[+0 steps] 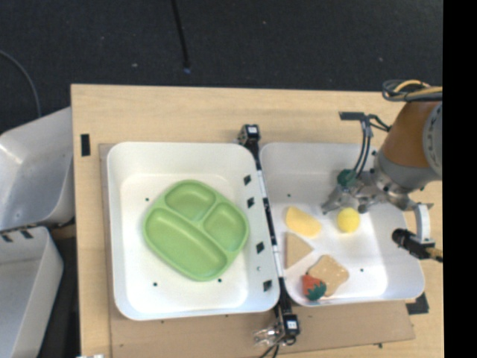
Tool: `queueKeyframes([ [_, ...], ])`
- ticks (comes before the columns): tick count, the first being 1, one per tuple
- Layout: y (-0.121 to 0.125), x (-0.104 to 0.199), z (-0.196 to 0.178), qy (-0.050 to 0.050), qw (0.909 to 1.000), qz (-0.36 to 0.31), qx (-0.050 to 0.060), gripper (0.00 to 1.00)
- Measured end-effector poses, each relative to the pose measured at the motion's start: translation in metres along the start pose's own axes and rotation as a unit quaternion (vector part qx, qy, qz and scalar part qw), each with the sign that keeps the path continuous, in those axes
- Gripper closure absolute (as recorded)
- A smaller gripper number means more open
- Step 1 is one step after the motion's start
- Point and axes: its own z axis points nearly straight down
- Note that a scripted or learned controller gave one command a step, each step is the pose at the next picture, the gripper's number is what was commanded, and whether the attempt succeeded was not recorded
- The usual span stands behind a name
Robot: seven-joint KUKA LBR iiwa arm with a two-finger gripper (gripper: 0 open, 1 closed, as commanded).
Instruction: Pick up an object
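Observation:
My gripper [349, 202] hangs over the right bin [387, 274], in its upper middle part. A small yellow ball [348, 220] lies right at the gripper's tip, touching or nearly touching it. Left of the ball rests a pale yellow wedge [302, 221]. Nearer the front lie a tan triangular slice [296, 250], a tan toast-like piece [330, 271] and a red and green strawberry-like toy [313, 287]. A teal part of the wrist [345, 177] shows above the ball.
The left bin [127, 289] holds a green divided plate [195, 230]. A black-clipped divider [261, 215] separates the two bins. The grey and orange arm [410, 140] comes in from the right. A black part [408, 239] sticks out at the right bin's edge.

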Motion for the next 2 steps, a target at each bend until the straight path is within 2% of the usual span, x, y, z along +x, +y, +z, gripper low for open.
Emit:
queueKeyframes([
  [1,0.002,-0.001,-0.015,-0.001,1.0,0.0,-0.004,1.0],
  [2,0.005,-0.002,-0.08,-0.001,1.0,-0.001,-0.005,1.0],
])
